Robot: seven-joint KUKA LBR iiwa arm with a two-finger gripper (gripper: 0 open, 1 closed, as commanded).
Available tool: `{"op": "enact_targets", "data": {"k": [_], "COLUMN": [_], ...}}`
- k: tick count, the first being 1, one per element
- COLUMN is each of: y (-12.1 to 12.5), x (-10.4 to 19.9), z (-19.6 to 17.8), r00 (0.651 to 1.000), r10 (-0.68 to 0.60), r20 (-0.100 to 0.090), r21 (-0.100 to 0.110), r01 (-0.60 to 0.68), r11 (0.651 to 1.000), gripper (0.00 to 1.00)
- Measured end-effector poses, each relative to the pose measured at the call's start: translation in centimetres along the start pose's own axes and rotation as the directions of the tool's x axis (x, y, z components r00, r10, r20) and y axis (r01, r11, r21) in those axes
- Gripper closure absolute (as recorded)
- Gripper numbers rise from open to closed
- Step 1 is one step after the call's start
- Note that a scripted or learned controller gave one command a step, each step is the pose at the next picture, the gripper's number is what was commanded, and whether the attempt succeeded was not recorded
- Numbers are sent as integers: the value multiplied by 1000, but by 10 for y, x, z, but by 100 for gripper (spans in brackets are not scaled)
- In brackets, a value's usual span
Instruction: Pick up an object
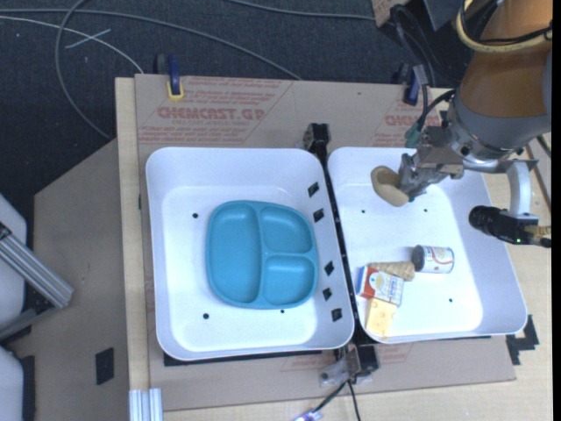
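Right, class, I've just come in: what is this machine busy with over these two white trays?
A grey robot arm reaches in from the right, and its gripper sits low at the back of the right bin, against a tan rounded object. A small can and a snack packet lie nearer the front. The left bin holds a blue divided plate.

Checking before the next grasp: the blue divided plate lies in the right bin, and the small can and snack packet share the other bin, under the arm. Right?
Not quite. The camera view shows the blue divided plate in the left bin, not the right. The rest holds: the small can and snack packet share the right bin, where the gripper is.
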State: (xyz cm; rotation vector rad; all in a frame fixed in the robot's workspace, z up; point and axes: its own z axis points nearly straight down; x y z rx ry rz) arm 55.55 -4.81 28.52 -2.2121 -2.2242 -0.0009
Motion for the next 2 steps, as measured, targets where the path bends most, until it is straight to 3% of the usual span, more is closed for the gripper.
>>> {"op": "enact_targets", "data": {"k": [2], "y": [-25], "x": [104], "z": [50], "r00": [1000], "r10": [0], "r20": [1], "r21": [4], "r01": [0], "r11": [1000], "gripper": [100]}}
